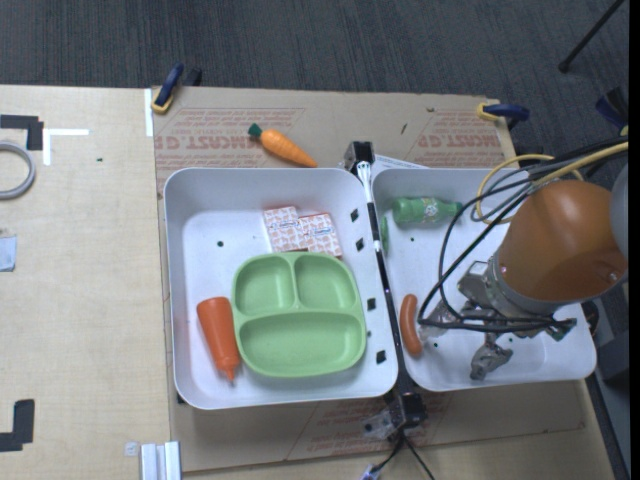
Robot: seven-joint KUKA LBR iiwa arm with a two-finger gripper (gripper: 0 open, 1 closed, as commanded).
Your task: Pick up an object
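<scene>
While the grey arm (555, 243) hangs over the right bin (440, 373), its tool (490, 358) sits low near the counter's front edge; I cannot tell how it is set. A sausage (410, 325) lies just to its left, against the bin's left wall, long axis front to back. Behind, by the far wall, lies a green bottle (425, 209).

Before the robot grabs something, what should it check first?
1. Things to pick in the right bin: hot dog and green bottle lie there. Ok.
2. Gripper above that bin. Ok.
3. Gripper right over a thing: it sits beside the hot dog. Not ok.
4. Gripper holding something already: cannot tell.
5. Cables away from the bottle: they pass close by. Cannot tell.
</scene>
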